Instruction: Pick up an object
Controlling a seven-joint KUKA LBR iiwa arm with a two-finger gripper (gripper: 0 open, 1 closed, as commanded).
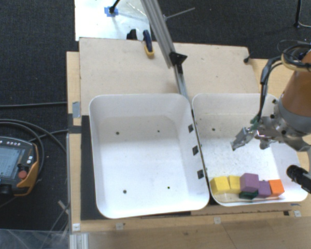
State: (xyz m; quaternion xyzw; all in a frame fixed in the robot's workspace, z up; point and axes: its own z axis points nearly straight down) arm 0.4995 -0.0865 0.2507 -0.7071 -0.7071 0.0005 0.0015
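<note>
Hovering above the floor of the right bin (pixel 229 96): the gripper (pixel 242 138), a grey metal tip pointing left and slightly downward, about mid-depth in the bin. Too small and slanted to tell how far open; cannot tell either whether anything sits in it. Behind it, towards the right edge, the grey wrist and the orange band of the arm (pixel 300 90), with a dark cable looping over the top.

Nearer the front wall of the same bin, well apart from the gripper, a tight row of small blocks lying on the white floor. From left: a yellow block (pixel 220 184), touching a second yellow block (pixel 234 182); then a taller purple block (pixel 249 180) with a low dark green block (pixel 248 194) just in front of it; then a smaller purple block (pixel 265 189); last, an orange block (pixel 276 187) near the right corner. All matte, blunt-edged, roughly cube-like, pressed side by side.

Left of the shared rim, marked by three black clips (pixel 195 150), the left bin (pixel 140 98), white with a few dark specks. Beneath both, the pale wooden bench (pixel 119 66). Slanting down from the top of the view to the bins' back edge, an aluminium rail (pixel 159 25). Far left, on dark carpet, a teach pendant (pixel 10 165) with its cable.
</note>
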